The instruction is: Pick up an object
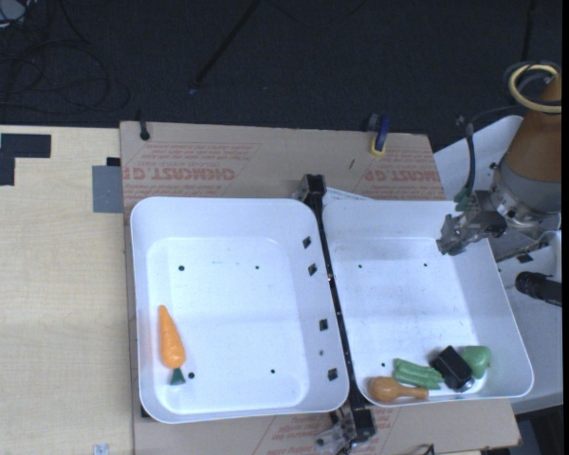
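Right bin [474, 282], near corner: a cluster of four small pieces, which I take to be plastic toy food. Green pod [417, 373], orange gourd [395, 390], black block [452, 368], green lump [475, 357], all touching or overlapping. I judge them light, stiff and smooth, so likely to slip or roll out of a pinch. The pod and gourd look best taken across the narrow middle; the block lies tilted on its neighbours and may shift. Left bin [228, 221], near-left corner: one carrot [171, 337], lying alone by the wall, easiest to close on across its thick upper half. Gripper [452, 234]: hanging over the right bin's far right side, well apart from the cluster; I cannot tell how its jaws stand.
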You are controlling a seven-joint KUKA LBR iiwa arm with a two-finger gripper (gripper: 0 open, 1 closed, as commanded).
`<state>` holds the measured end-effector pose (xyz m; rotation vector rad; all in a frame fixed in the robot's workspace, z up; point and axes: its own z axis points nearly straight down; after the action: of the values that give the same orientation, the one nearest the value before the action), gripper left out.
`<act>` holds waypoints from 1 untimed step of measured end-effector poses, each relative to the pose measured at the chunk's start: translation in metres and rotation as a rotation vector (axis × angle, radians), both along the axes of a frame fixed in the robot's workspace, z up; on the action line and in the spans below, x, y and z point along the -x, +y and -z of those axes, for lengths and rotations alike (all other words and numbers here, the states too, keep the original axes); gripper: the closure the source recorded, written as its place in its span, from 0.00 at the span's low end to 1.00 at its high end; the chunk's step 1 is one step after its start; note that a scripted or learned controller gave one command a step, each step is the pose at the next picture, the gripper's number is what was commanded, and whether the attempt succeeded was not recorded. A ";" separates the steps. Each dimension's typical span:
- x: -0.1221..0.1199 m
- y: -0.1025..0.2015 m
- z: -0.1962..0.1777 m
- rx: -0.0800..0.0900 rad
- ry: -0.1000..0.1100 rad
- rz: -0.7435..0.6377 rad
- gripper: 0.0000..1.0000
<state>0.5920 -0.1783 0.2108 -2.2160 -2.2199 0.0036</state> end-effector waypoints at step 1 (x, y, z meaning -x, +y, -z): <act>-0.055 0.069 -0.015 0.000 -0.007 -0.006 1.00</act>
<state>0.6465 -0.1097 0.2261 -2.2127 -2.2303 -0.0049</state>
